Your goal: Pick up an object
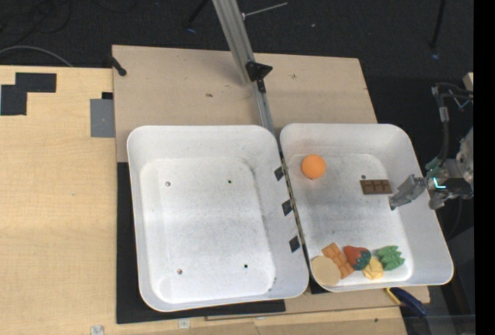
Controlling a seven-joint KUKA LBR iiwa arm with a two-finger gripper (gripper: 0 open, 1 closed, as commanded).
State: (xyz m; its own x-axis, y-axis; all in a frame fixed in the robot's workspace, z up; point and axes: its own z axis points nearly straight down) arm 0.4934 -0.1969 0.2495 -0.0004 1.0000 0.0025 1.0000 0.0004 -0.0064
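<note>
Camera view looks down on two shallow white bins side by side, with the arm coming in from the right edge. What shows of it is the wrist end, tilted down and to the left, so that the gripper (pixel 404 193) hangs just over the right rim of the right bin (pixel 352 138). How its fingers stand I cannot tell at this size; nothing can be seen between them.

Just left of the gripper tip lies a small brown chocolate bar (pixel 376 186), flat on the bin floor and near the right wall. An orange ball (pixel 313 167) sits farther left, near the divider between the bins. Along the front wall of the same bin a cluster of toy food is packed close together: a tan round piece (pixel 326 271), an orange piece (pixel 337 258), a red piece (pixel 356 256), a yellow piece (pixel 373 270) and a green piece (pixel 390 257).

The middle of the right bin's floor is bare between the ball, the bar and the front cluster. The left bin (pixel 155 141) has a wide bare floor. A slanted metal rail (pixel 232 24) rises from the gap behind the bins.
</note>
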